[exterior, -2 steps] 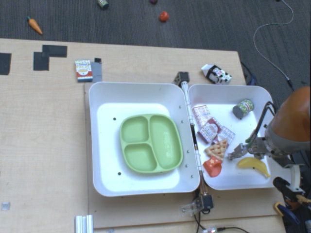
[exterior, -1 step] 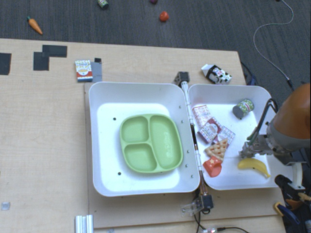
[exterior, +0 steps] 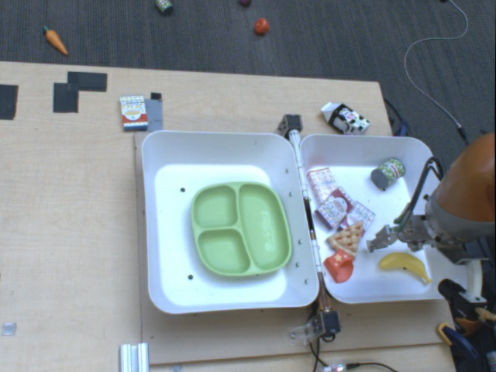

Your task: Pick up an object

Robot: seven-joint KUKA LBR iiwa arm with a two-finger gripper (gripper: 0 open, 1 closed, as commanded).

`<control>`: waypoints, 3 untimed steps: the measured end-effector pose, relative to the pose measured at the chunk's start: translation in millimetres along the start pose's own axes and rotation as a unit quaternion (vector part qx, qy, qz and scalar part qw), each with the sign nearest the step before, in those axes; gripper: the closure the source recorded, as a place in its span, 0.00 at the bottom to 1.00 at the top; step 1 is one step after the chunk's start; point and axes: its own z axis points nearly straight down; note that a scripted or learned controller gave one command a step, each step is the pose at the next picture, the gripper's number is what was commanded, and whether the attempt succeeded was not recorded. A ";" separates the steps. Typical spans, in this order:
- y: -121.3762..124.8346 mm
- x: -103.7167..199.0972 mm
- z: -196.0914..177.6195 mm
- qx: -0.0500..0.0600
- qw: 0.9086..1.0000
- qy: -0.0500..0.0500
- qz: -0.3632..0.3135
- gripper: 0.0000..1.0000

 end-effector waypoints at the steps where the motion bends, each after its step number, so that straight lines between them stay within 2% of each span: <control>1: 1.6 0.7 -10.5 -0.002 1.000 0.000 0.000 1.00; 2: 1.6 0.6 -10.5 -0.002 1.000 0.000 -0.001 0.00; 3: -1.5 46.7 10.9 0.002 1.000 0.000 0.000 0.00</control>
